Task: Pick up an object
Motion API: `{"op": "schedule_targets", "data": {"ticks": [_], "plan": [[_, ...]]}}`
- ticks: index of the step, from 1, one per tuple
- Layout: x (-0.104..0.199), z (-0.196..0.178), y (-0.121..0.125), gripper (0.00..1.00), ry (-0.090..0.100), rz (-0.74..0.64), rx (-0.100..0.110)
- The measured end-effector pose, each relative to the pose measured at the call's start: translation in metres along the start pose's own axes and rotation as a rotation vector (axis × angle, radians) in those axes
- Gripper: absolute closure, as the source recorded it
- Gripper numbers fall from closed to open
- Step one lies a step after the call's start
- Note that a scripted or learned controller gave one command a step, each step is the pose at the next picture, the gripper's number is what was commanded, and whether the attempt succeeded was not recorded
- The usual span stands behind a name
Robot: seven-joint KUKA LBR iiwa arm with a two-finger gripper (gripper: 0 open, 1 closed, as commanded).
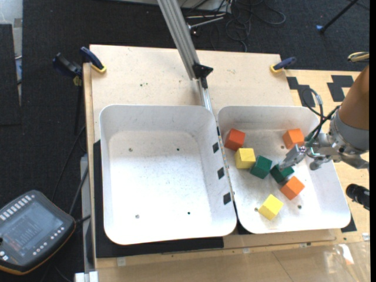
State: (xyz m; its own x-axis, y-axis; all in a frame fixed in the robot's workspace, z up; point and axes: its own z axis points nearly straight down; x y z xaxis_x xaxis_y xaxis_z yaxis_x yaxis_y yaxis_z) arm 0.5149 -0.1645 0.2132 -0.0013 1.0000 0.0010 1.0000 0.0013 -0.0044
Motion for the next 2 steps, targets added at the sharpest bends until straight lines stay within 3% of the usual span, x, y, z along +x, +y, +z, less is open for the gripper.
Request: {"op": "schedule_targets", "data": {"ticks": [1,2], "plan": [[0.000,-0.002,0.001,0.00,-0.001,0.001,-0.004],[0.006,0.060,-0.004,0.00,0.001,0.002,0.002]]}}
